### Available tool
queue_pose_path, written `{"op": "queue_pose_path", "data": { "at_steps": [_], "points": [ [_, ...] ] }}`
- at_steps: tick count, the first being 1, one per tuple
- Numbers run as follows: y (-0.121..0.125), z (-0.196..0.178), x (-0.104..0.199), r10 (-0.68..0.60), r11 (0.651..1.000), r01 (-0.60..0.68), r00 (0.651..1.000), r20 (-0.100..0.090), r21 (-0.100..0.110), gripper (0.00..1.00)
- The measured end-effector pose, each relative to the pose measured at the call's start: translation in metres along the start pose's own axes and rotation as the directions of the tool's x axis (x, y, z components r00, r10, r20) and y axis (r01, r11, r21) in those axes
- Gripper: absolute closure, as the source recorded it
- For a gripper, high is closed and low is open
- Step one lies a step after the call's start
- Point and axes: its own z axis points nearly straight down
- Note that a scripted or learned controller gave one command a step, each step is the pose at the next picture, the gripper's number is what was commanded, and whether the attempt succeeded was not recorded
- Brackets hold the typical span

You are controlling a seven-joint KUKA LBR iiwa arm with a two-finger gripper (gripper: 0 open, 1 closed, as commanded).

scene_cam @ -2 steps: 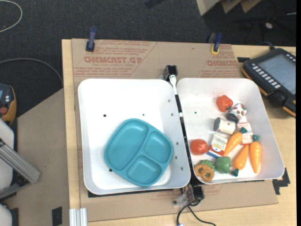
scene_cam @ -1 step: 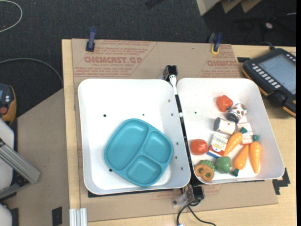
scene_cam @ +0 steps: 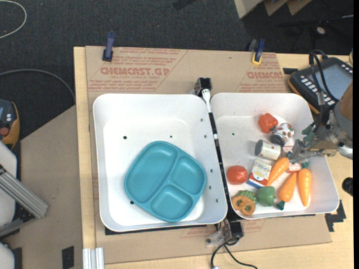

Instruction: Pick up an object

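The carrots (scene_cam: 279, 171), three orange ones packed at about five o'clock in the right bin (scene_cam: 235, 108), lie just beside the pincer (scene_cam: 300, 150), and we cannot tell how wide it stands or whether it has anything. Going outward, a grey can (scene_cam: 267, 148), a small carton (scene_cam: 259, 171), a tomato (scene_cam: 237, 174) and a green pepper (scene_cam: 266, 195) crowd in. We judge the risk to be this clutter: a close may catch two things or shove one away.
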Motion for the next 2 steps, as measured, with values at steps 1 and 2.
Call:
{"op": "queue_pose_path", "data": {
  "at_steps": [1,2],
  "points": [
    [0.039,-0.130,0.050,-0.009,0.999,0.009,1.000,0.007,-0.034,1.00],
    [-0.004,-0.270,-0.016,0.006,0.999,-0.006,1.000,0.012,-0.037,1.00]
  ]
}}
